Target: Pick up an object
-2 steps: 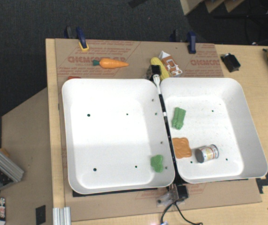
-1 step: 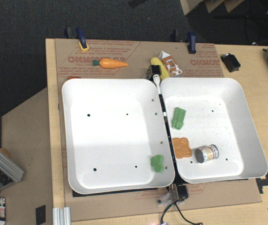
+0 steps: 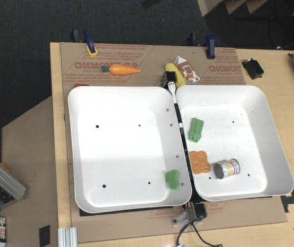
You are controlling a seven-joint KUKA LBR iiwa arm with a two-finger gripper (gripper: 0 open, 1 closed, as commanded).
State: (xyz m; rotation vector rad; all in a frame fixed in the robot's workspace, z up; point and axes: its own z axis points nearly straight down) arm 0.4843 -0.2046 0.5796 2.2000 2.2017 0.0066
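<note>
Bins wait, nothing lifted yet: tin can (image 3: 226, 169), orange piece (image 3: 199, 162) and green block (image 3: 195, 129) lie right. Pincer's state, cannot tell. Next: choose one target, descend squarely.

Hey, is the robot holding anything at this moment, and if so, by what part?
Nothing is seen held: the can lies loose on the right bin floor.

Even, fairly bright light from overhead falls on both white bins – the left bin (image 3: 121, 143) shows a soft grey shadow band across its upper half, brighter below. The right bin (image 3: 229, 138) reads nearly blown out, with little surface detail. Shadows under the small objects are short and faint. The dark floor (image 3: 110, 12) at the top is dim and grainy – overall focus is slightly soft
</note>
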